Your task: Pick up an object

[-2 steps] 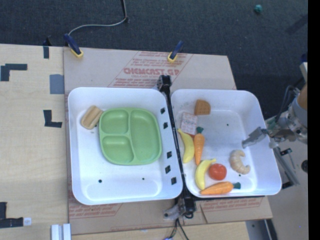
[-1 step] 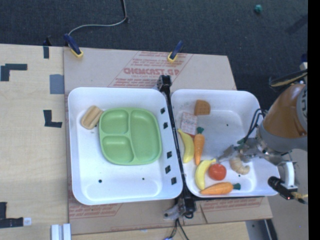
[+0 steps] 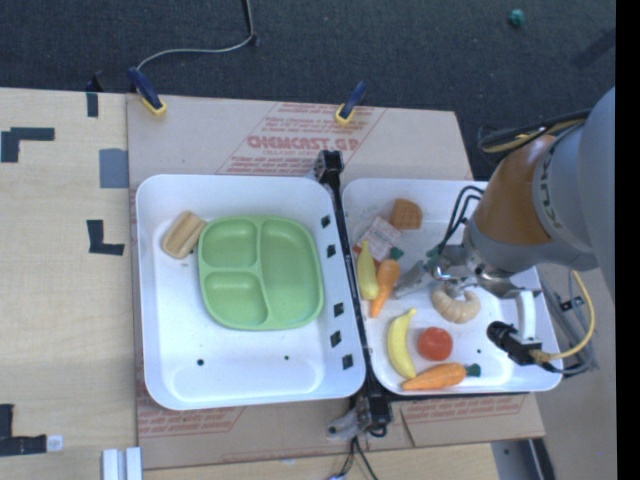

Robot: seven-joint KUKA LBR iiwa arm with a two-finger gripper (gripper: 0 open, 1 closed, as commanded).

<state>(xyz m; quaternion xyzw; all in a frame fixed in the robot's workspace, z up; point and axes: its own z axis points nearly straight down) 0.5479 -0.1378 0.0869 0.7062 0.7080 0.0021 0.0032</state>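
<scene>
my end effector [image 3: 452, 280] in right bin [image 3: 520, 383] | over the croissant [image 3: 455, 306] | finger state: cannot tell | banana [image 3: 399, 343], tomato [image 3: 434, 343] nearby

Both bins [image 3: 160, 298]: smooth white plastic, slight gloss. Green tray [image 3: 262, 273] in left bin: matt plastic, smooth. Bread piece [image 3: 183, 234] just left of tray: rough, matt. Banana [image 3: 400, 344], tomato [image 3: 434, 343], carrot [image 3: 436, 376] in right bin: plastic-looking, smooth, w/ mild sheen. Under bins: brown cardboard sheet [image 3: 250, 138], matt, printed. Bench [image 3: 50, 298] left of cardboard: pale wood-look, smooth. Floor beyond: dark carpet [image 3: 400, 28], rough.
</scene>
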